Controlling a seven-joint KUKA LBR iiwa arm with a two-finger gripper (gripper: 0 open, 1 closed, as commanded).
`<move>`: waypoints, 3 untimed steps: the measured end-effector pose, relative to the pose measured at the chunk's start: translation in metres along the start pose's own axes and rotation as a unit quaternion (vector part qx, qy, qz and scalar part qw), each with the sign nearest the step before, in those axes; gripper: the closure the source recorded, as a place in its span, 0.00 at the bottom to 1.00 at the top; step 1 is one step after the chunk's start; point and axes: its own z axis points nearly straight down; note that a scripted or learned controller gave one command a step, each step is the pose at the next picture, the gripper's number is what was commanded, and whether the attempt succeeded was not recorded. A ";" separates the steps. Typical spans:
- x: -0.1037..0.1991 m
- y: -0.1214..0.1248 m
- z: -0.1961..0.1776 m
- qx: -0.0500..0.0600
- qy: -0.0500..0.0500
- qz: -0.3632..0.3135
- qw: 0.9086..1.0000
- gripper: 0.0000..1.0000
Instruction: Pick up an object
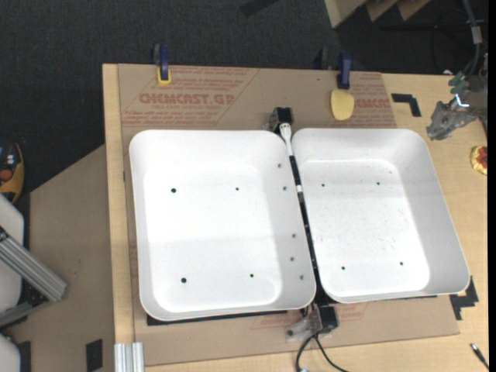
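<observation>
Two shallow white bins lie side by side on a cardboard sheet: the left bin (155, 231) and the right bin (434, 208). Their white floors show small dark dots and, in the right one, fine specks. A grey metal shape that looks like my gripper (448, 119) hangs past the right bin's far right corner, over the bench and outside both bins. It is small and partly cut off by the frame edge. A small yellow piece (342, 104) lies on the cardboard just behind the right bin.
Blue clamps (162, 56) (343, 69) pin the cardboard's far edge. A black bracket (282, 118) sits between the bins at the back, and a cable connector (314, 324) at the front. An orange-red item (481, 159) shows at the right edge.
</observation>
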 end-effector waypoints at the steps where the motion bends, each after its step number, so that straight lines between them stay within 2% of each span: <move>1: -0.009 -0.026 -0.037 -0.005 -0.003 0.002 1.000 1.00; 2: -0.011 -0.046 -0.063 -0.006 -0.003 0.001 1.000 1.00; 3: -0.010 -0.079 -0.087 -0.004 -0.002 0.001 1.000 1.00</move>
